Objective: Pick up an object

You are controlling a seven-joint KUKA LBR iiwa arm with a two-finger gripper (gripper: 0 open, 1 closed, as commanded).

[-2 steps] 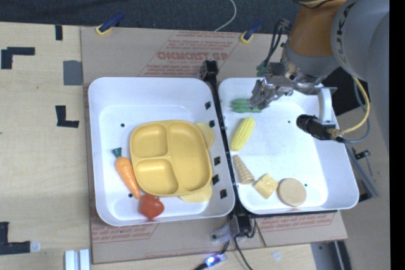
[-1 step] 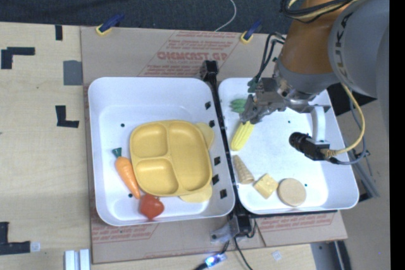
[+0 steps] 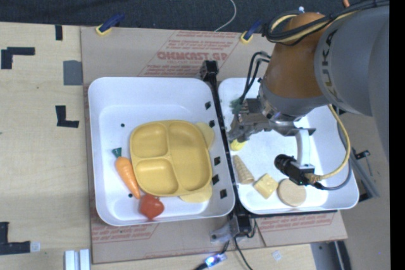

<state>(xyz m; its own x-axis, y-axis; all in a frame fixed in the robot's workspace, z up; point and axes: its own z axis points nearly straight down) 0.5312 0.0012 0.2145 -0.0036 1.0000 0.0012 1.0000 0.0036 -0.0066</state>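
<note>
My gripper (image 3: 241, 128) is low over the left side of the right bin (image 3: 335, 199), close to the wall between the two bins. Just under its tip lies a small yellow object (image 3: 237, 145), partly hidden by the gripper. Nearer the front of that bin are a ridged beige cone (image 3: 243, 169), a pale yellow cheese-like block (image 3: 265, 186) and a round tan biscuit (image 3: 292, 193). A bit of something green (image 3: 235, 103) peeks out behind the gripper. The grey arm with its orange band (image 3: 294, 63) covers the middle of the bin.
The left bin (image 3: 101, 104) holds a yellow divided plate (image 3: 171, 157), an orange carrot (image 3: 128, 176) beside it and a red fruit (image 3: 150, 206) at the front. A black cable with a plug (image 3: 296, 171) hangs from the wrist over the right bin.
</note>
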